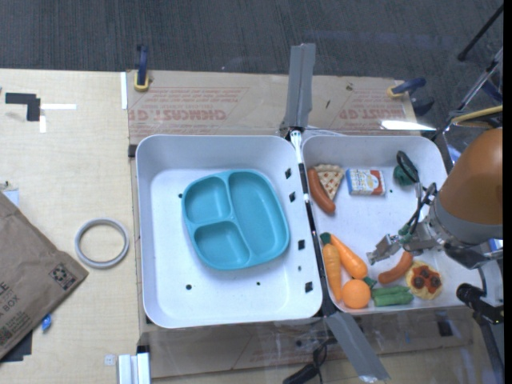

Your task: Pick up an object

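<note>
the left bin held a blue divided plate, and the right bin beside it held the toy food. in that right bin the claw hung open, gripping nothing, just above a small sausage, with two carrots and an orange to the sausage's left.

Pretty even overhead light here, we get bright but not blown-out white bins with only soft shadows along their inner walls. The blue tray throws almost no shadow. Far floor looks dim. Whole frame's a bit soft and low-res, and the orange band at right is blurry.
</note>
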You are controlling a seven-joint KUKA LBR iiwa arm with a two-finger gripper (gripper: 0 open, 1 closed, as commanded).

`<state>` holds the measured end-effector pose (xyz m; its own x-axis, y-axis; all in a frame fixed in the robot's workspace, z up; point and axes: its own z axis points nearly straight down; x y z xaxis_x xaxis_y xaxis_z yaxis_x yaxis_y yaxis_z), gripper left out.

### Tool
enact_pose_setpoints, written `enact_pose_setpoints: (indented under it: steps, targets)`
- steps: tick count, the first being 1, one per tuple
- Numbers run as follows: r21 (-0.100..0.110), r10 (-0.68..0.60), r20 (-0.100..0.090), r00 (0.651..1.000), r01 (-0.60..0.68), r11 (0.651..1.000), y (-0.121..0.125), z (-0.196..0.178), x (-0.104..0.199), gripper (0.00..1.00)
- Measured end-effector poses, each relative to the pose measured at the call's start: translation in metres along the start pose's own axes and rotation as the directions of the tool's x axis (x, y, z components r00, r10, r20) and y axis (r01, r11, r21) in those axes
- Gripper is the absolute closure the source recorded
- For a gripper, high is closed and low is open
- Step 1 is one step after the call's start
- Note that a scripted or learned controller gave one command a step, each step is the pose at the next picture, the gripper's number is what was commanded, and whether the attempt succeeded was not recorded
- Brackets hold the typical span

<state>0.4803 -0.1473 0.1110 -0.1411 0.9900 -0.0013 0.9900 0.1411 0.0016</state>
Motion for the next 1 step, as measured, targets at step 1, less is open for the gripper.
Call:
enact_pose_setpoints:
  steps: [1]
  targets:
    - [0.001,-0.151,-0.001,0.989,0.151,0.989,-0.0034,-0.0383,-0.0083,0.00]
